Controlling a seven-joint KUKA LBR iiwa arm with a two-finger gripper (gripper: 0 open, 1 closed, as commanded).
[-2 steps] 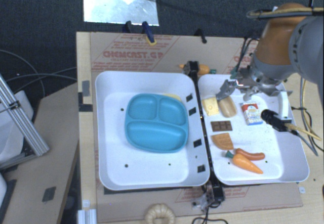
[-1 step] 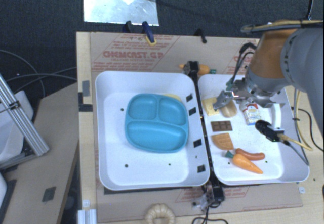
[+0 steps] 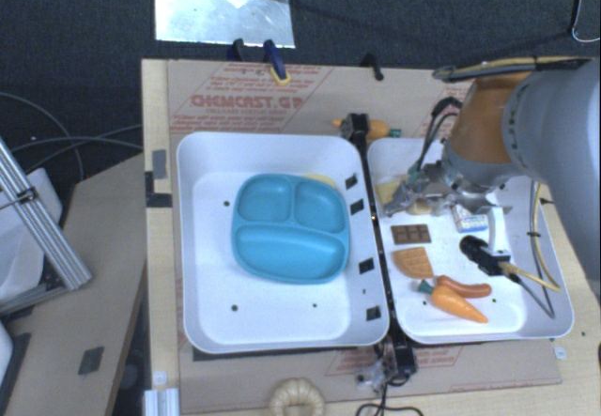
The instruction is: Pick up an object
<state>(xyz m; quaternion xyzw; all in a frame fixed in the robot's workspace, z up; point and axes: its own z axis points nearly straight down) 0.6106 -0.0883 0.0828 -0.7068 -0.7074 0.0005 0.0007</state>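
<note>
My gripper (image 3: 402, 200) is down in the right bin (image 3: 535, 311), near its far left part, reaching in from the grey arm with the orange band. Just in front of it lies a brown chocolate square (image 3: 410, 235), and nearer still an orange waffle-like piece (image 3: 413, 262). A carrot (image 3: 457, 304) and a reddish sausage (image 3: 467, 289) lie side by side near the bin's front. A small white and blue packet (image 3: 470, 218) sits right of the gripper, partly under the wrist. A pale yellow item (image 3: 385, 189) lies to the gripper's left.
The left bin (image 3: 216, 311) holds a blue divided plate (image 3: 289, 226), with a yellow thing (image 3: 321, 180) peeking out behind it. A small orange object (image 3: 377, 130) lies on the board beyond the bins. The ridge between the bins (image 3: 371, 236) runs close to the gripper's left.
</note>
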